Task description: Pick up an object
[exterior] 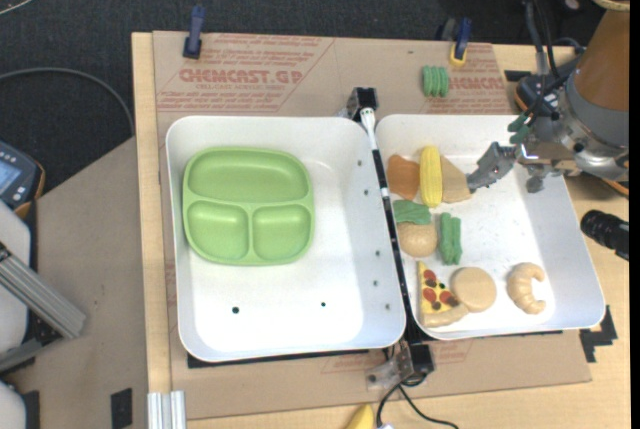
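Several toy foods crowd the right bin's (560, 217) left side, corn (431, 175) nearest the gripper (490, 167), which hovers beside it holding nothing; whether its jaws are wide or narrow, I cannot tell

two bins sit side by side on the tabletop (300, 77). the left bin (340, 247) holds a divided tray (248, 206) in its upper left part. the right bin (555, 257) holds toy foods: a corn cob (431, 175) at upper left, a pizza slice (436, 297), a bun (473, 288) and a croissant (528, 285) along the lower edge.
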Action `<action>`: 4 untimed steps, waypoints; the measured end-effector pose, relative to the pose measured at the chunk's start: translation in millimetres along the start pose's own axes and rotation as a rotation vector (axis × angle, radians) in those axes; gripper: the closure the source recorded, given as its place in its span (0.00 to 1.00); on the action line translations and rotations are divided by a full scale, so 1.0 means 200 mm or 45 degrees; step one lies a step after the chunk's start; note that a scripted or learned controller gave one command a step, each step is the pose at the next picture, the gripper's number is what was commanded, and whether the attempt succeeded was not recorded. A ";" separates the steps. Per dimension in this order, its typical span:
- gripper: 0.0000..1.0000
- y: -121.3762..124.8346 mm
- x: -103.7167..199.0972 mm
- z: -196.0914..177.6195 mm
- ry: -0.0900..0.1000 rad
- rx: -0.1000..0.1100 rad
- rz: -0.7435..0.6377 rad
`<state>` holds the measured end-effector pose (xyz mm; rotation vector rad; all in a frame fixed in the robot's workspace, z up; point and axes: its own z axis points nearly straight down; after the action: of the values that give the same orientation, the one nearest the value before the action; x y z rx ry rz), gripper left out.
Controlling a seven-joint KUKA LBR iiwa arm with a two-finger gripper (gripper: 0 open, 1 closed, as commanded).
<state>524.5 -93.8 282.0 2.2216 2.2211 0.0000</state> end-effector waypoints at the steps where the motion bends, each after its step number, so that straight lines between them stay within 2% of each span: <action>1: 0.00 0.05 0.33 0.52 0.006 0.016 -0.008; 2: 0.00 -0.05 -0.05 0.79 0.000 0.011 0.010; 3: 0.00 0.09 0.01 0.97 0.003 -0.005 -0.003; 4: 0.00 0.43 0.00 0.96 -0.003 -0.015 -0.003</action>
<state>609.7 -93.9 89.5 2.2118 2.2173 0.0104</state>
